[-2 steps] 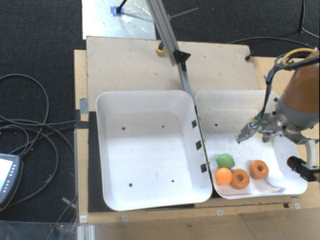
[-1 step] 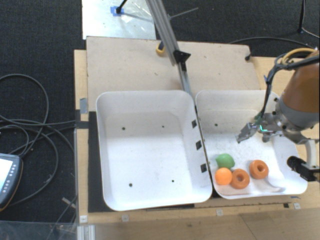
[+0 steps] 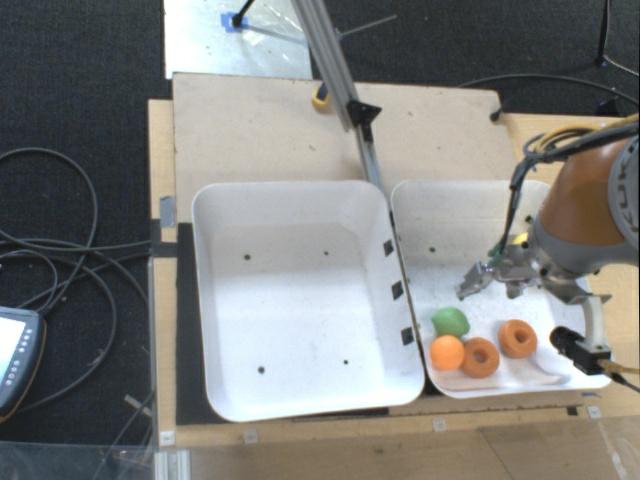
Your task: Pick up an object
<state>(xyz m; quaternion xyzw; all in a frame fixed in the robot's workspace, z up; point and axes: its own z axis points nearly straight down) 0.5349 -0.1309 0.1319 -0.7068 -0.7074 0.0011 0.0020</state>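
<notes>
Dark carpet with loose cables surrounds the tabletop (image 3: 260,128), a pale board carrying two shallow white bins side by side: the left bin (image 3: 215,208) and the right bin (image 3: 425,203). Seen from the fixed camera above, the candidates for picking all sit bunched in the near part of the right bin: a green object (image 3: 451,321), an orange ball (image 3: 447,353) just below it and touching or nearly so, an orange ring (image 3: 480,357) pressed against the ball's right side, and a second orange ring (image 3: 518,338) a little apart to the right. The arm (image 3: 590,213) reaches in from the right with its orange band above the wrist, and the gripper (image 3: 478,280) hangs over the middle of the right bin, just up and to the right of the green object, tilted toward the left. How far apart its fingers stand I cannot tell at this angle, and nothing shows between them. My reading is that the step in hand is the approach. To do it well, choose the piece with the most room around it; the second orange ring looks the least crowded, whereas the ball and first ring are likely to be shoved together by a descending finger. Centre above the chosen piece, come down straight, and close only once both fingers flank it, keeping off the bin wall.
</notes>
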